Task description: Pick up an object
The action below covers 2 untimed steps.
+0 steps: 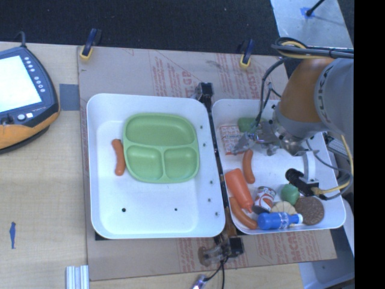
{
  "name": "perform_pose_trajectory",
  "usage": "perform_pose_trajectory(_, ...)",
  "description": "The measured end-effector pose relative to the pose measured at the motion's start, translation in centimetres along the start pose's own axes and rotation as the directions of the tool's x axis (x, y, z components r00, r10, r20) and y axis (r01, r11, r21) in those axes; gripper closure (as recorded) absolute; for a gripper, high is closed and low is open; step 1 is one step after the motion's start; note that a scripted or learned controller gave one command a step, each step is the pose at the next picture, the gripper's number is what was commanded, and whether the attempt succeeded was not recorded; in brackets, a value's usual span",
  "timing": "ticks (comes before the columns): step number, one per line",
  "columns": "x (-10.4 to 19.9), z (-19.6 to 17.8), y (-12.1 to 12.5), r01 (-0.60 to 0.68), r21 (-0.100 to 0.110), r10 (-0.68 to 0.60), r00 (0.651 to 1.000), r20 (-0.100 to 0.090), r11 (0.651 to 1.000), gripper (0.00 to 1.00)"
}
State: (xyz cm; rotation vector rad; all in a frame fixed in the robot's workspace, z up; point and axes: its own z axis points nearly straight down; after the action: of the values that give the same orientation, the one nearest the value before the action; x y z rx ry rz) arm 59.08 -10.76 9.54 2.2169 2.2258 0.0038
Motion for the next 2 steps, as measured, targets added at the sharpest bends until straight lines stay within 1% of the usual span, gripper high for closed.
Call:
perform_pose_trajectory(1, 0.1, 0.0, 0.0, 0.001, 0.000, -0.001, 1.000, 0.002, 1.000, 0.00)
perform_pose_trajectory(2, 0.6, 0.4, -1.3, 0.000, 0.008, 0.000, 1.000, 0.002, 1.000, 0.00)
